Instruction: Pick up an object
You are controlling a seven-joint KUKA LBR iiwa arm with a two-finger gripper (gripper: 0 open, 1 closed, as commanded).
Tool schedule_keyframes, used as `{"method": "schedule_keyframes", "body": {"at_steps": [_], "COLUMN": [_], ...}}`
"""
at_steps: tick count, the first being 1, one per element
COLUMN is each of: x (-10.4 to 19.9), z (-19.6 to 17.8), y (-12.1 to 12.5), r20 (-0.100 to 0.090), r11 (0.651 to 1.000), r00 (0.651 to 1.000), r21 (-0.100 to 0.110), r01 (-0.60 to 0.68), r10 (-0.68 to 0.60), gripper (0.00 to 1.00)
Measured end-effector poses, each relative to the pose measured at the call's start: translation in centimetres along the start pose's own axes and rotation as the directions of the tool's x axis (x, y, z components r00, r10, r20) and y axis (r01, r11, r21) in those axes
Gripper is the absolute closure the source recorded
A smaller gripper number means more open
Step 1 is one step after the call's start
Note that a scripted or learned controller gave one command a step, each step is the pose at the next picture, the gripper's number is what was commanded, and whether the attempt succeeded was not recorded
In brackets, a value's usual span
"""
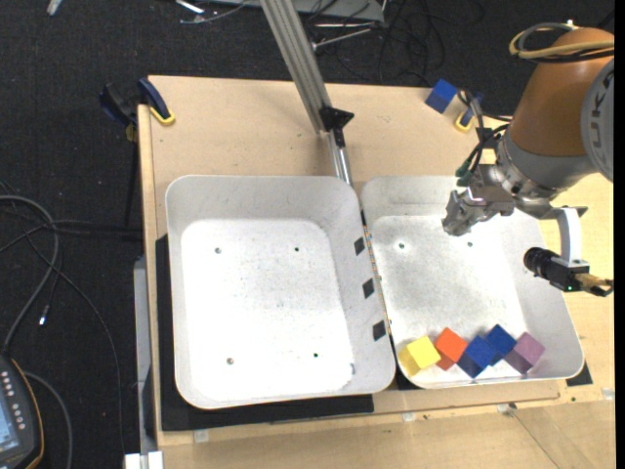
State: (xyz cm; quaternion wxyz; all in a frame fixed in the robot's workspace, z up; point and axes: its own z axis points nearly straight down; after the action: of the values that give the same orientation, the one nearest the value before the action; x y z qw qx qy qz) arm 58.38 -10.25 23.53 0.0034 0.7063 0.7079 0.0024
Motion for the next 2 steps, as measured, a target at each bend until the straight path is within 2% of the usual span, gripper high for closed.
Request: {"method": "schedule_keyframes", "body": {"at_steps": [1, 2], "x": [1.1, -7.2], "z": [-18.5, -20.8], "y": [1.4, 4.3], "r20": [0.001, 0.004], "r11": [1.0, 1.0], "r00": [1.0, 1.0], "r21": [-0.002, 0.003], "r01": [0.002, -0.009], "r10": [-0.002, 0.009], "gripper": [1.0, 1.0]}}
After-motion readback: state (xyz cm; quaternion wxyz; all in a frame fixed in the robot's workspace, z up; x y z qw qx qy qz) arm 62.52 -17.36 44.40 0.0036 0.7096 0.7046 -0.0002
